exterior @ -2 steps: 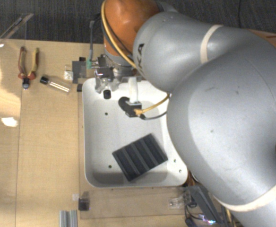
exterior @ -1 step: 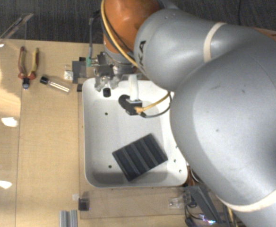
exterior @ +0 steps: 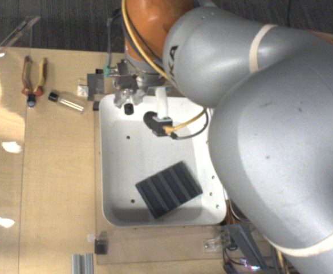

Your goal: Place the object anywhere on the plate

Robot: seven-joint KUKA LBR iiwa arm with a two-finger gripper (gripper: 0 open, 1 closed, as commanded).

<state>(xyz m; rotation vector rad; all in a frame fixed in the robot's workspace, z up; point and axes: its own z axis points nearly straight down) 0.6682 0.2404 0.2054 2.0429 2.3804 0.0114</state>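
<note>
Wooden bench holds a white bin [exterior: 112,170] where the gripper [exterior: 126,99], at twelve o'clock, grip unclear, seemingly must next reach the ridged black block [exterior: 167,190].

A single fixed camera sits above the bench [exterior: 47,170] and looks down on it at a slant, so the far edge of the wood and the dark floor beyond run along the top of the view. It stands close: the arm [exterior: 269,130], reaching in from the right, bulks large and near the lens, covering most of the right half and the upper middle. The left side takes in bare bench with a pair of pliers [exterior: 33,77] near the top, and the centre looks down into one white bin [exterior: 112,170] holding a black ribbed block [exterior: 168,189].
</note>
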